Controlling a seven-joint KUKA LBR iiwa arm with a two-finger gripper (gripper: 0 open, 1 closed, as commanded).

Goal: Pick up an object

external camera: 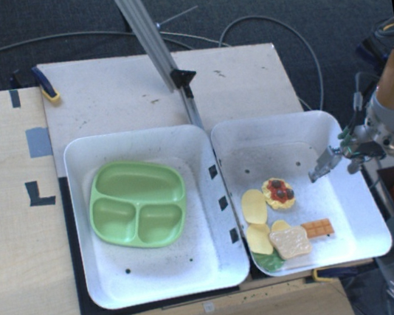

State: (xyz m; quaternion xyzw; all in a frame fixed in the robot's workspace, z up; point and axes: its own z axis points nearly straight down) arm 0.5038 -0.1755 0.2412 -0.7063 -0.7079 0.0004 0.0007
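Gripper (327, 163) is hovering over the right white bin (357, 220), its state unreadable from here, well apart from the red-topped yellow toy pastry (278, 193). Approach step, I reckon; next it's needing to descend onto that pastry.

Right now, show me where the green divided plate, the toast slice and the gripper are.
green divided plate (139, 203): camera view, its central divider.
toast slice (292, 242): camera view, middle of its top face.
gripper (325, 164): camera view, at its fingertips.
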